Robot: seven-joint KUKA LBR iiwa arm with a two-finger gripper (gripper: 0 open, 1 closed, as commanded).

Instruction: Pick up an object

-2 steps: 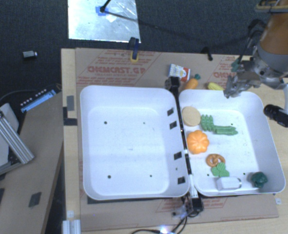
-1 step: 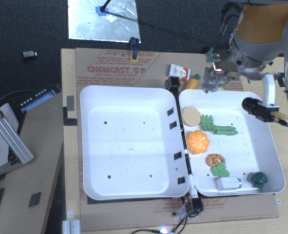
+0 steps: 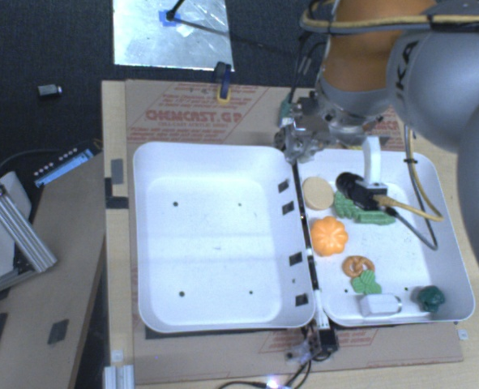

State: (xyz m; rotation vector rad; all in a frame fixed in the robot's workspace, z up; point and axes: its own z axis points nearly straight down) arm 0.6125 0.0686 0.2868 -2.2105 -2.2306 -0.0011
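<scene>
My gripper (image 3: 298, 146) hangs over the back left corner of the right bin (image 3: 458, 286), close to the divider between the two bins. Just in front of it lies a tan round disc (image 3: 318, 193). An orange pumpkin-shaped piece (image 3: 329, 235) sits nearer the front, beside the divider. A green ridged piece (image 3: 363, 212) lies to the right of the disc. I see nothing between the gripper and these objects.
Toward the front of the right bin lie a small orange-brown ring (image 3: 357, 264), a green leafy piece (image 3: 368, 283), a white block (image 3: 379, 305) and a dark green lump (image 3: 430, 298). The left bin (image 3: 154, 217) stands alongside. The grey arm crosses the back right.
</scene>
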